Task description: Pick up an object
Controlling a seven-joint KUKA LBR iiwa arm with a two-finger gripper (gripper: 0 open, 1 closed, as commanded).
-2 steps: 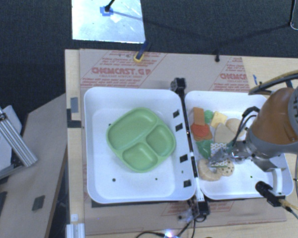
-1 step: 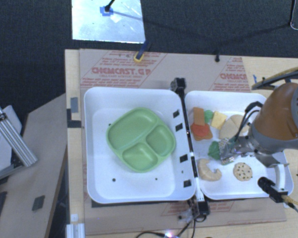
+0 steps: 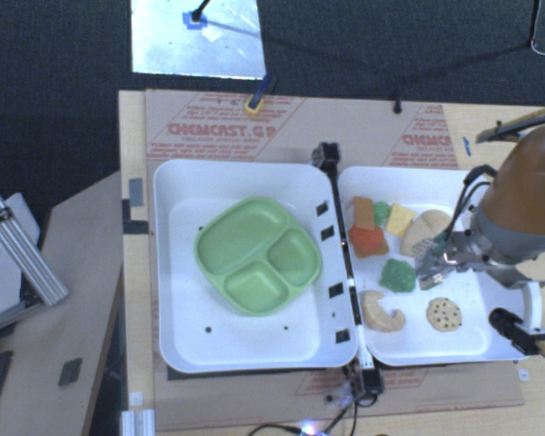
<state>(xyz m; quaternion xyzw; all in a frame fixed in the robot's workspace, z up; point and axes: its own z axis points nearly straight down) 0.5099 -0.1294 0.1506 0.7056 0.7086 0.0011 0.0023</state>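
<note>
Presently the gripper (image 3: pixel 430 268) hangs low in the right bin (image 3: pixel 472 348), green piece (image 3: pixel 399 274) just left; finger state cannot be told.

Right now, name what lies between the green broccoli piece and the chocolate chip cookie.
Bare white floor of the right bin; nothing sits between broccoli and cookie in the camera view.

Green tray (image 3: pixel 254 254), white bins (image 3: pixel 177 334), chocolate-speckled tan cookie (image 3: pixel 444 314).
</note>
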